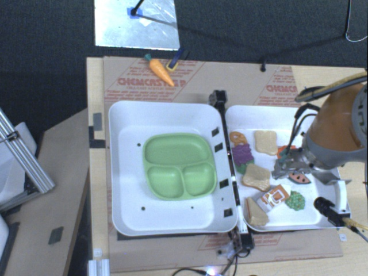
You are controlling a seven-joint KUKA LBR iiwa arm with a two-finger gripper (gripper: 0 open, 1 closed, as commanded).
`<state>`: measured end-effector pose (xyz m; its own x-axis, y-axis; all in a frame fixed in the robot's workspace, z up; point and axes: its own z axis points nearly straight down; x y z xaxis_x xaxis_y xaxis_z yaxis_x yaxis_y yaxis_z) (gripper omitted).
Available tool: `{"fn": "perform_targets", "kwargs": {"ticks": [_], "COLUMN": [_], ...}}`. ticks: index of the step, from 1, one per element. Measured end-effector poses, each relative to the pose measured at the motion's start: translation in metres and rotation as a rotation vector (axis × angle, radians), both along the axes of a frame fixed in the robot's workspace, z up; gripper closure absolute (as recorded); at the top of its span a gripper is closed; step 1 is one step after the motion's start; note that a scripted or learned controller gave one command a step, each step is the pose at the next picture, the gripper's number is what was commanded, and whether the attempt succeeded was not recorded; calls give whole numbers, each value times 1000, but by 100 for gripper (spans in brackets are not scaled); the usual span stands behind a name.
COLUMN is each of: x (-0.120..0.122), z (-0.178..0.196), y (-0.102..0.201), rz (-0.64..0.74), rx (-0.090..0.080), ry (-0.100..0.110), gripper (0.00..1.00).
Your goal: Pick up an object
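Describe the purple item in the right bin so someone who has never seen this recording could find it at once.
Start at the right bin, the one crowded with toy food. Along its left wall, just below a small pretzel, sits the bunch of grapes. It is the one purple, knobbly piece, with a tan bread slice below it.

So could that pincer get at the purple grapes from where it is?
Probably yes. The pincer hangs over the right bin, and the purple grapes lie uncovered just beyond the bread slice.
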<state>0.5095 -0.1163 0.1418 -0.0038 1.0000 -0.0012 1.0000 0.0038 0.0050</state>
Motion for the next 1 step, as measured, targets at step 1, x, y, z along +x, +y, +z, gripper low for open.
{"fn": "perform_targets", "kwargs": {"ticks": [1], "x": [-1], "z": [44], "y": [-3], "rz": [0], "rx": [0], "ry": [-1], "gripper": [100]}}
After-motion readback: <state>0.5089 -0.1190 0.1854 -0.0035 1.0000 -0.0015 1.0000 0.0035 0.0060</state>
